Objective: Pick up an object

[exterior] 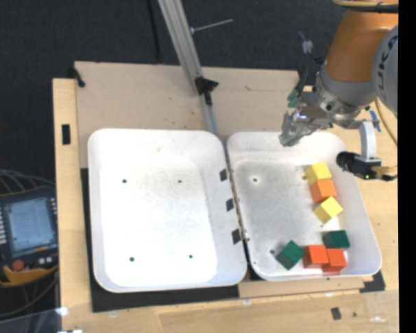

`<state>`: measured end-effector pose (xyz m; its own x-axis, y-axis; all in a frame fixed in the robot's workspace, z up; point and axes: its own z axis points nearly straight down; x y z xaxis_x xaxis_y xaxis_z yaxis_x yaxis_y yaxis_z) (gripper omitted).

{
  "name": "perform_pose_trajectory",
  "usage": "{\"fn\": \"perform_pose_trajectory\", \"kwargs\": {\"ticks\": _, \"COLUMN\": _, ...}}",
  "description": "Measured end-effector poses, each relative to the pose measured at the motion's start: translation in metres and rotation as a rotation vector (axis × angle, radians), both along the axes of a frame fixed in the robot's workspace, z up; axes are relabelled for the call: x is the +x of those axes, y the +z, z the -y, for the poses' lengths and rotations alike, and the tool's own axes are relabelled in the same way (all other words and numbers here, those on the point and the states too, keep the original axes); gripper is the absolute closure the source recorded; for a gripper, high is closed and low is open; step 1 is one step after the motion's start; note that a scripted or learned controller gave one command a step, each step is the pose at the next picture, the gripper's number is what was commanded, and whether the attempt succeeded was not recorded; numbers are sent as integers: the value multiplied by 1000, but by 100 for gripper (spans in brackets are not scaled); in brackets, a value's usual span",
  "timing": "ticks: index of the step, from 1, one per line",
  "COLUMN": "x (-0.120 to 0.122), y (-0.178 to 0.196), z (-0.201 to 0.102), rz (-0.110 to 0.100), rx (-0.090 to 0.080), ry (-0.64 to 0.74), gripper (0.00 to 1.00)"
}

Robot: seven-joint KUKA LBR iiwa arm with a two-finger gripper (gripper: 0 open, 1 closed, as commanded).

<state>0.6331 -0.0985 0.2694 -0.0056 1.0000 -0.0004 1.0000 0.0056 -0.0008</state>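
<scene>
The gripper (pixel 292 136) hangs over the right bin's (pixel 263 151) far rim, touching nothing visible. How wide its tips stand, I cannot tell. The blocks (pixel 322 189) sit well apart.

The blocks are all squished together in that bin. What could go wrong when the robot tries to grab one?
1. The blocks sit close: the yellow block touches the orange block, so the gripper might bump or grab two.
2. The green block and the red-orange blocks lie near the right bin's rim, leaving little room for the fingers.
3. The gripper hovers over the bin's far edge, away from every block, so closing here would likely catch nothing.
</scene>
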Motion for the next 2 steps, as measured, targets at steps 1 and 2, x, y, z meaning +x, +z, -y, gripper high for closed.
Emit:
{"fn": "perform_pose_trajectory", "kwargs": {"ticks": 1, "x": 15, "y": -1, "z": -50, "rz": 3, "rx": 0, "ry": 1, "gripper": 100}}
{"fn": "perform_pose_trajectory", "kwargs": {"ticks": 2, "x": 18, "y": -20, "z": -94, "rz": -1, "rx": 0, "ry": 0, "gripper": 100}}
